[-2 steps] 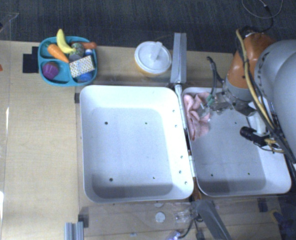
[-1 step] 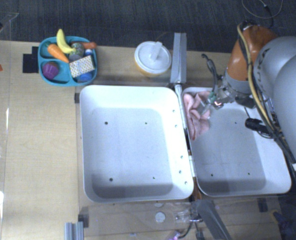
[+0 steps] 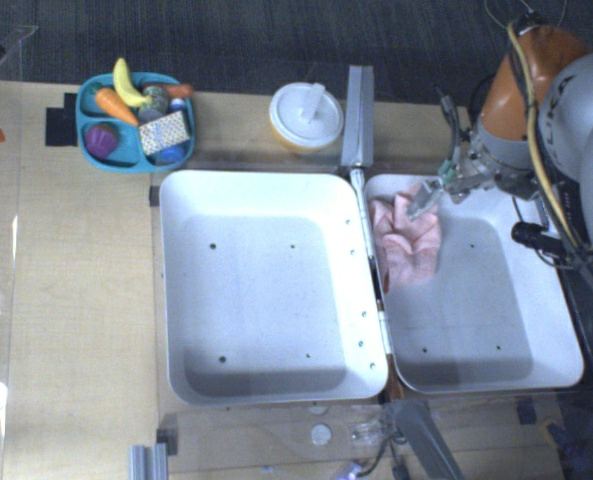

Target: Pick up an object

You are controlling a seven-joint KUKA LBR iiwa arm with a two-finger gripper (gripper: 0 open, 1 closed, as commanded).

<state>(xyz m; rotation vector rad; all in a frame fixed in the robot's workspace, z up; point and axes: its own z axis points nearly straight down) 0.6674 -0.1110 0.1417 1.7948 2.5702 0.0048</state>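
Note:
A crumpled pink cloth (image 3: 408, 240) lies in the right bin (image 3: 496, 368), against its left wall near the back. My gripper (image 3: 431, 194) reaches in from the right at the bin's back edge, its tip at the cloth's upper right corner. A fold of the cloth rises toward the tip, and I cannot tell whether it is gripped. The grey arm with its orange band (image 3: 521, 98) stands above the right bin's back right corner.
The left bin (image 3: 266, 368) sits beside the right one, with a metal divider (image 3: 356, 118) behind the gap. A white lidded cup (image 3: 306, 116) and a blue tray (image 3: 89, 156) of toy food stand on the bench behind the left bin.

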